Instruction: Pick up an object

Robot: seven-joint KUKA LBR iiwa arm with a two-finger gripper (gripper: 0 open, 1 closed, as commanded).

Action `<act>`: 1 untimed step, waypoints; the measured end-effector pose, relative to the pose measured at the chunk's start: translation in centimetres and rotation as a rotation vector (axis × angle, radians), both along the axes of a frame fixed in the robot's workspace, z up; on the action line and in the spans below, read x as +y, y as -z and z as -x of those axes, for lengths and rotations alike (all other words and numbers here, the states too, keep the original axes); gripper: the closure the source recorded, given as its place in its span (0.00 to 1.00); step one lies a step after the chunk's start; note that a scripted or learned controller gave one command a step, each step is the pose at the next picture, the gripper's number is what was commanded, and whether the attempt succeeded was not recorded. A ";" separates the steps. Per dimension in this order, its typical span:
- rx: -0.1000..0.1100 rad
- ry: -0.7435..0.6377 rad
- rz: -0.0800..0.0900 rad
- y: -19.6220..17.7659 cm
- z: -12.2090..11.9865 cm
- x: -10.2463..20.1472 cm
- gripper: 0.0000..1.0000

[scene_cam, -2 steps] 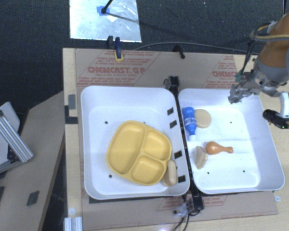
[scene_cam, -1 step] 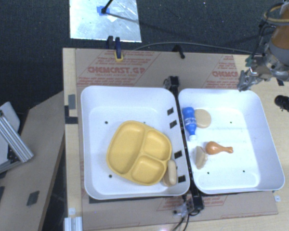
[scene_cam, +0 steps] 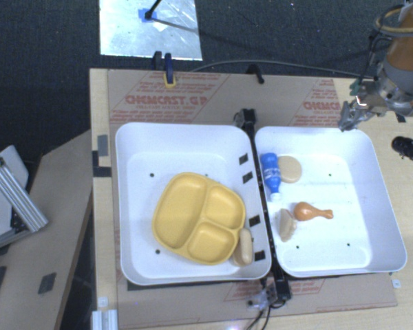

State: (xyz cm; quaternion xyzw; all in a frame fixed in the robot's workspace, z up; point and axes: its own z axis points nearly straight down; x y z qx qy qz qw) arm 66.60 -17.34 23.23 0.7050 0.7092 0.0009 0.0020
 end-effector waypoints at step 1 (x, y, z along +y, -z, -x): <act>0.003 -0.003 -0.003 0.9 0.2 5.3 1.00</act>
